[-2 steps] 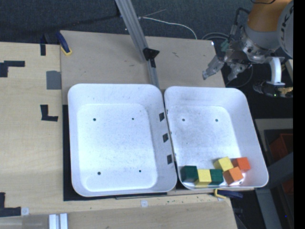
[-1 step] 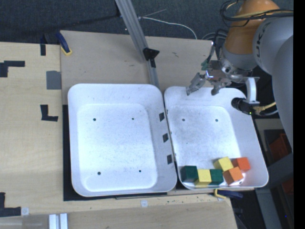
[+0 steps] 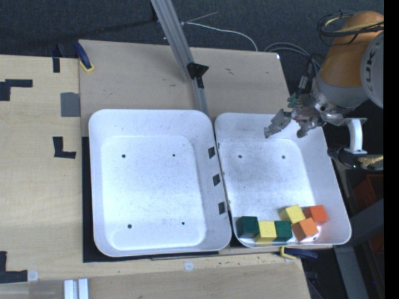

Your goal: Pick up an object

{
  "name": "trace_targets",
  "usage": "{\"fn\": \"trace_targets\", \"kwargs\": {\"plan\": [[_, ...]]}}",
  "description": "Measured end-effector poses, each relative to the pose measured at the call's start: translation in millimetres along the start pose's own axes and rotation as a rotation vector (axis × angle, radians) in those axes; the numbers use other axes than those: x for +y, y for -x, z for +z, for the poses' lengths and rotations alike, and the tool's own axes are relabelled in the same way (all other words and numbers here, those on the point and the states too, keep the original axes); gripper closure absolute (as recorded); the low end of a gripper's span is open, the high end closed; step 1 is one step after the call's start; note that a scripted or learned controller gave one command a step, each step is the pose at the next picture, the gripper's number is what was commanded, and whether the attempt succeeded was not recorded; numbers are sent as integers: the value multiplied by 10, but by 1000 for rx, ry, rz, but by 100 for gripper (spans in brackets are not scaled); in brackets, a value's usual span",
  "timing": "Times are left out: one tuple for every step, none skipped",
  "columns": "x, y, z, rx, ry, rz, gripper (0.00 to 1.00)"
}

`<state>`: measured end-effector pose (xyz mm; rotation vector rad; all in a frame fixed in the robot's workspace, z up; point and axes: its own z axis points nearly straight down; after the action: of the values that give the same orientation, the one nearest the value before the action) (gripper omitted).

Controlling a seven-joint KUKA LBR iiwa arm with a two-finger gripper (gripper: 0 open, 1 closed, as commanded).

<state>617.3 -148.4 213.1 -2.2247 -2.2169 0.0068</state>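
**End effector up at the far edge, blocks down in the near corner**

Quick notes on getting this pick right. End effector (image 3: pixel 288 125) hovering over the far rim of the right bin (image 3: pixel 265 167), fingers splayed fairly wide, nothing between them. Well apart from the goods.

All the candidates bunched in the near right corner of that bin: dark green block (image 3: pixel 247 225), yellow block (image 3: pixel 267 230), another green block (image 3: pixel 283 230), a second yellow block (image 3: pixel 291 213), plus two orange blocks (image 3: pixel 305 228) and (image 3: pixel 318 213). Packed tight, most touching a neighbour, some pressed close to the bin wall. Left bin (image 3: pixel 149 179) not relevant here.

Tips, as a guess from the layout:
- Probably best to go for the dark green block at the left end of the row, open side facing the bin's middle, so room for one finger there.
- Worth lining the fingers up across the free faces, not along the row, otherwise likely to land on a neighbour.
- Keeping the opening wide during the descent, coming straight down, closing only once low.
- Risk: wall and corner crowding, easy to nudge the cluster and grab nothing.
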Motion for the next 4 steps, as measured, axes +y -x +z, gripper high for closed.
{"fn": "trace_targets", "kwargs": {"plan": [[-19, -867, 196, 5, 0, -12, 0], [-955, -896, 220, 3, -3, -2, 0], [-1094, -9, 101, -2, 2, 3, 0], [-620, -147, 124, 2, 5, -7, 0]]}}
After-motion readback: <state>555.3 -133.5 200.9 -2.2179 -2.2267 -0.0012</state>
